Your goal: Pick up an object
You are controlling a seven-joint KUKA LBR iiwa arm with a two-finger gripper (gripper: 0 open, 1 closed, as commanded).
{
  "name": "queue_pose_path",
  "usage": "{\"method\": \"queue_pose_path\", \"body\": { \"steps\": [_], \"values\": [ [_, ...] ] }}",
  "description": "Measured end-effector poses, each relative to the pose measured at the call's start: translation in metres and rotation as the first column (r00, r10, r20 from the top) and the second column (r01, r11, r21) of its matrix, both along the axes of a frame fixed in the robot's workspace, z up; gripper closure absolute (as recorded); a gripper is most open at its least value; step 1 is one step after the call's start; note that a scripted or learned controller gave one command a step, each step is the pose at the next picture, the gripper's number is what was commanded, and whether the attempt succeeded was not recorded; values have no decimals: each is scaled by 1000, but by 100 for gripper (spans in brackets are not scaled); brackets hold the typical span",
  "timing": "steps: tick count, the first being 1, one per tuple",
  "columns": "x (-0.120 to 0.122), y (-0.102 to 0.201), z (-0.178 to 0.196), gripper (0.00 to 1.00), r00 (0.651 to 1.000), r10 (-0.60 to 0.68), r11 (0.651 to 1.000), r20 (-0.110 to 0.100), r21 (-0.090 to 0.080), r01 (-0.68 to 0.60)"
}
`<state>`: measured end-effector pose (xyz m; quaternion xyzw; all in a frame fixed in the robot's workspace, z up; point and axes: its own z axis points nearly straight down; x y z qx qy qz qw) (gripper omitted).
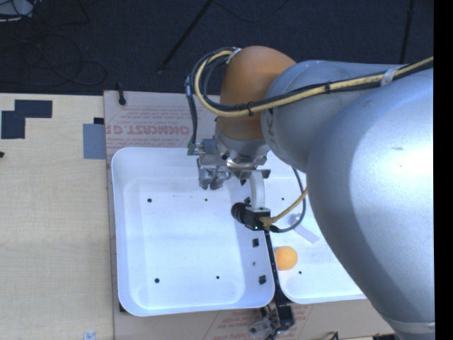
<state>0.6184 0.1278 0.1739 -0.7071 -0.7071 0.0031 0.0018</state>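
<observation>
Orange ball (286, 258) sits in right bin (318, 289), tight against divider wall beside left bin (131, 190). Gripper (212, 179) hangs over left bin's far edge, well apart from ball; finger spread impossible to tell. Ball looks light, smooth, rigid, likely to roll. Best hold: across widest middle, from above.

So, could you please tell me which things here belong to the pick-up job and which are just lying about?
Job:
- orange ball, in the right bin
- claw, over the left bin

Lying about:
- dark patches on the wooden bench
- printed cardboard behind the bins
</observation>
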Motion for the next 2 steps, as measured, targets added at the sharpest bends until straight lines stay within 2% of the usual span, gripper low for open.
{"method": "queue_pose_path", "body": {
  "steps": [1, 2],
  "values": [
    [-40, 79, 70, 100, 1000, 4, 1000, 5, 3, -4],
    [-37, 117, 82, 100, 1000, 4, 1000, 5, 3, -4]
  ]
}}
